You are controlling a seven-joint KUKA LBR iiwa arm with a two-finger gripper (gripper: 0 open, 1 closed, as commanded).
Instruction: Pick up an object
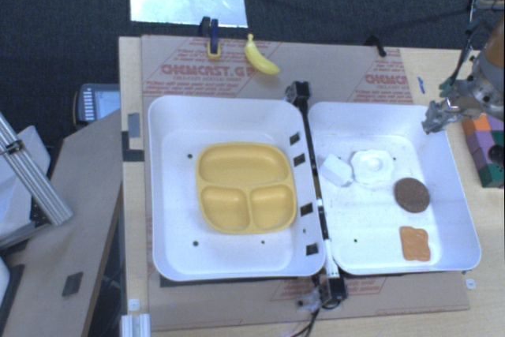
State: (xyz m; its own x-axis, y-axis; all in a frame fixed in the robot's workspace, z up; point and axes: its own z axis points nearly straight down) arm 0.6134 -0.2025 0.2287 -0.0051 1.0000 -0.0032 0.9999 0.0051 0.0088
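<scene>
Orange toy slab [415, 243] lying in right bin [454, 170], brown disc [411, 194] above; gripper [436, 117] hovering at rim, finger state unclear.

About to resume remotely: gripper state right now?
Gripper: open or shut cannot be told; it sits at the right bin's far right corner.
</scene>
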